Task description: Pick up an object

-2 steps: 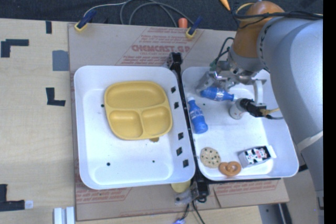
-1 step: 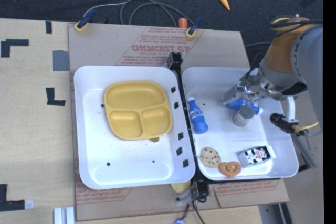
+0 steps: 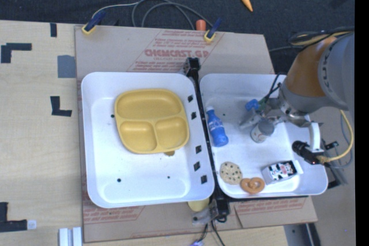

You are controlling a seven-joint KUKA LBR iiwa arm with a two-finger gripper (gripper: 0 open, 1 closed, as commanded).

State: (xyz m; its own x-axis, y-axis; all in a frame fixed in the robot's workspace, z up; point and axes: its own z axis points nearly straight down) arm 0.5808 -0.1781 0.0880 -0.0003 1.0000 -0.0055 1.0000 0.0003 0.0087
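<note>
Nearest me, along the right bin's (image 3: 230,82) front edge, I see a pretzel (image 3: 252,185), a cookie (image 3: 230,172) just left of it, and a black-and-white carton (image 3: 281,170) to its right. A blue bottle (image 3: 217,127) lies near the divider, further back. My gripper (image 3: 262,124) hangs low over the middle of this bin, well apart from the bottle, with something small and blue beside it; I cannot tell whether it grips anything. The grey arm (image 3: 323,75) with its orange band comes in from the right. The left bin (image 3: 95,141) holds a yellow tray (image 3: 152,120) with three compartments. Both bins sit on cardboard (image 3: 173,52) on the tabletop (image 3: 34,124)
</note>
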